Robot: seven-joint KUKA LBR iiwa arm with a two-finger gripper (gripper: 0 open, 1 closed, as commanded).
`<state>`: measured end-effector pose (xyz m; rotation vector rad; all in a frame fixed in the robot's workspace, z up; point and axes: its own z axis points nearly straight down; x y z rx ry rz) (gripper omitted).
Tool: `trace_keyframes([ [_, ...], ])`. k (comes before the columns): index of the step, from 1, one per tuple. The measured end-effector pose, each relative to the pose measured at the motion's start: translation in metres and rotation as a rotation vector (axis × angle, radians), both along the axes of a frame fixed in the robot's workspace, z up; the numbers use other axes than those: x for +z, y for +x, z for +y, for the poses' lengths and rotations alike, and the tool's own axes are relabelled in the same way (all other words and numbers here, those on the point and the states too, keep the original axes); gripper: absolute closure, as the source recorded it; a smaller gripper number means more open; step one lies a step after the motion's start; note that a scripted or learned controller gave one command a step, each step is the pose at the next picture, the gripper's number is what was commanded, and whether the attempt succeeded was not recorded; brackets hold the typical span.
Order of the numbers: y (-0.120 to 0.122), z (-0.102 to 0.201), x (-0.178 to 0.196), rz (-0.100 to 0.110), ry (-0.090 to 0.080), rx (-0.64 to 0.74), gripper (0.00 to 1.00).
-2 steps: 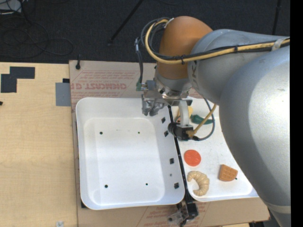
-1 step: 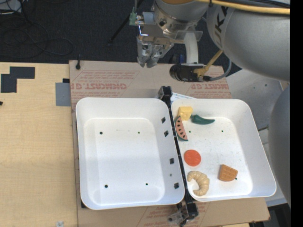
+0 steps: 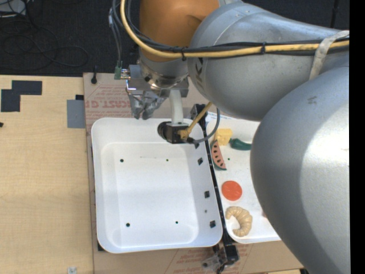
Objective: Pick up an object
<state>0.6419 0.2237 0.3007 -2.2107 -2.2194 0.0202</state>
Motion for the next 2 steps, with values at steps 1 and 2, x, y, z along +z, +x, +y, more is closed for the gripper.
trace_keyframes([
  [1, 0.003, 0.015, 0.184, -0.030, 0.008, -0.002, 1.00],
  [2, -0.002, 0.018, 0.070, -0.001, -0.002, -0.007, 1.00],
])
